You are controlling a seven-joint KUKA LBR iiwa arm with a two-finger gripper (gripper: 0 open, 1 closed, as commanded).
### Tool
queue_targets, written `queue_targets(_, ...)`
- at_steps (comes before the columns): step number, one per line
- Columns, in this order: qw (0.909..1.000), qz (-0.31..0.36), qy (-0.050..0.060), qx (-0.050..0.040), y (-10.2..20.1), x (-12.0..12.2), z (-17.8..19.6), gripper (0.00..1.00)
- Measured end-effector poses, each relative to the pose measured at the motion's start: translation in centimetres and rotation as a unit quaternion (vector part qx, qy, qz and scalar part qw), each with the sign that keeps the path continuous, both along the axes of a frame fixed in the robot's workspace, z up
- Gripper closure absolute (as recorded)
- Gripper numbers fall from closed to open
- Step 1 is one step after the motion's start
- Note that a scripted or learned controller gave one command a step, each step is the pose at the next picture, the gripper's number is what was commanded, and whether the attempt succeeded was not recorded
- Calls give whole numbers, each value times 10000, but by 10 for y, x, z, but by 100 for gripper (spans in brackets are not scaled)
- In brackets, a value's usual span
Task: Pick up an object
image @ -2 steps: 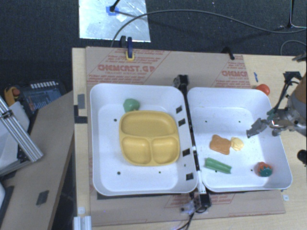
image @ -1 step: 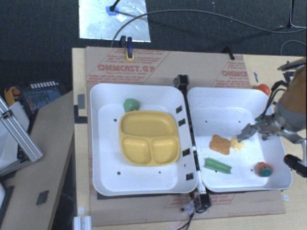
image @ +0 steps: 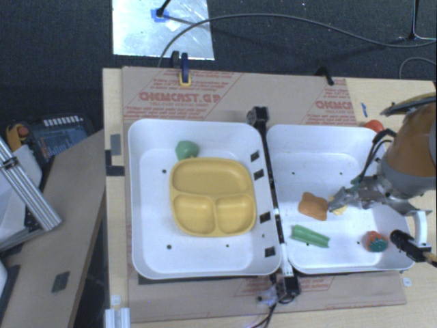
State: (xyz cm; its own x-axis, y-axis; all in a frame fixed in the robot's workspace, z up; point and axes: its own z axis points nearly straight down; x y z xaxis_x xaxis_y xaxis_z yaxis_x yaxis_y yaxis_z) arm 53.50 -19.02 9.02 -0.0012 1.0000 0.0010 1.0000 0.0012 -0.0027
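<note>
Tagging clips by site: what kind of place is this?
Probably a robotics lab test bench. Two white bins sit clamped on a cardboard sheet, the right one holding toy food, with cables trailing over dark carpet.

A yellow divided plate (image: 208,197) and a green lump (image: 186,149) sit in the white left bin (image: 147,183). The white right bin (image: 321,162) holds an orange piece (image: 313,206), a green pod (image: 311,236) and a red-and-teal item (image: 374,240).

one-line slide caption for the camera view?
Hand low in right bin beside orange piece; yellow tray in left bin.
</note>
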Motion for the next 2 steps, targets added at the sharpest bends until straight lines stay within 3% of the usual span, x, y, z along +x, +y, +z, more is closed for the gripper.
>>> queue_targets(1, 10000, 0, -33, -15, -1, 2, 14, 100)
queue_targets(2, 10000, -9, -49, -20, -9, -1, 74, 100)
